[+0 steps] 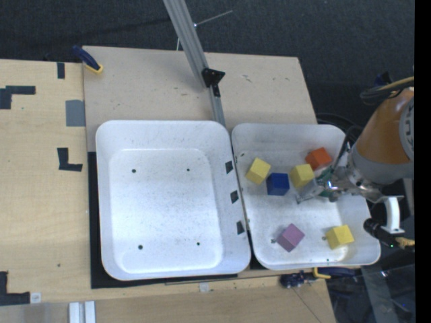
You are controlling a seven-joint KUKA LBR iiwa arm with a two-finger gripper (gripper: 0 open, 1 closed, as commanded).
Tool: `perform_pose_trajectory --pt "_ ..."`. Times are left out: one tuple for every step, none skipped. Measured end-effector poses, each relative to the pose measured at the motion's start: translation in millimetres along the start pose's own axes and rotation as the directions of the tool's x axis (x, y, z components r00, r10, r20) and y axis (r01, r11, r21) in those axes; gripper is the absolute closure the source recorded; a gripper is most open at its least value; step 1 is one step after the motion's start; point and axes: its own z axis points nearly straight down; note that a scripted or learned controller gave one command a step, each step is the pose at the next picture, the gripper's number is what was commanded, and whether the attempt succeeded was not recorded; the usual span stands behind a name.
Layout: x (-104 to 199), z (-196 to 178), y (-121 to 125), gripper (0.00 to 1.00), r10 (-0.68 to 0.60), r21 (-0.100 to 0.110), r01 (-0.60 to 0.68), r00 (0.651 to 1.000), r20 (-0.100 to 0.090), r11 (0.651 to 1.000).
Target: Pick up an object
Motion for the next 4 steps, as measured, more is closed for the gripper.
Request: perform_pose_trajectory --pt "1 24 -1 0.0 0.0 -0.004 0.0 1.0 0.001 1.0" --pt "1 13 0 1.0 -0.001 -0.005 0.001 1.0 0.001 1.0" --pt "-5 -32 0 1.0 0.0 -0.011 0.0 1.0 0.003 1.0" --pt "-6 -95 -1 1.0 -0.001 -0.013 0.001 1.0 0.004 1.0"
